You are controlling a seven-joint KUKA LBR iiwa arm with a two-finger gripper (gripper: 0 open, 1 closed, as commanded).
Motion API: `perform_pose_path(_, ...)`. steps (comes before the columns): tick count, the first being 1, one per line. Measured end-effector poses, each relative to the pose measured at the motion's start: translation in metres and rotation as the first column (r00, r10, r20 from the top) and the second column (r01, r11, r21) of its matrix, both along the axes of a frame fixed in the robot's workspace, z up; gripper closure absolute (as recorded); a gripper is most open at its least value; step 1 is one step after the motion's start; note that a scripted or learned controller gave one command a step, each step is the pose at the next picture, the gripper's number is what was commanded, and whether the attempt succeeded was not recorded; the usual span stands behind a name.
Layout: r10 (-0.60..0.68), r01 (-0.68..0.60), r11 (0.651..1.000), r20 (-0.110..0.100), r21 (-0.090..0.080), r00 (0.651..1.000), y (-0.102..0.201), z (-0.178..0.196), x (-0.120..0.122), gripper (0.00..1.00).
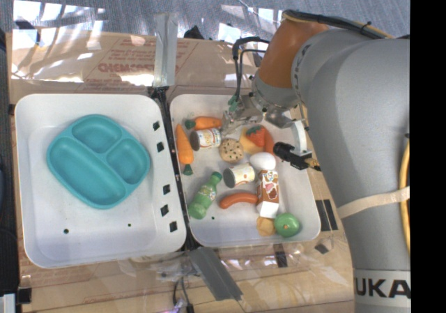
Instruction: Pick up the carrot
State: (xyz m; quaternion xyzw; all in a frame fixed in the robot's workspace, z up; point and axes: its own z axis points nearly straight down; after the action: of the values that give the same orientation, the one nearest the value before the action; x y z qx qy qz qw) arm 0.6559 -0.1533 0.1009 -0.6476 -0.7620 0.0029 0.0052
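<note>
Camera view: gripper [235, 118] hovers just right of a carrot [204, 123].

The arm [348, 137] covers the right bin's [209, 238] far right corner and right rim, and runs off the lower edge. The gripper [240, 120] is a dark blur; its fingers cannot be made out. Labels on the small jar [207, 139] and carton [269, 187] are too small to read.

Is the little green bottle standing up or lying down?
Lying down. The green bottle rests on its side on the floor of the right bin, with its cap pointing up toward the carrot.
</note>
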Motion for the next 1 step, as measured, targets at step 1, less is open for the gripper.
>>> perform_pose_path(1, 0.249, -0.249, 0.969, 0.011, -0.002, 0.968, 0.0186, 0.0566, -0.0787, 1.0)
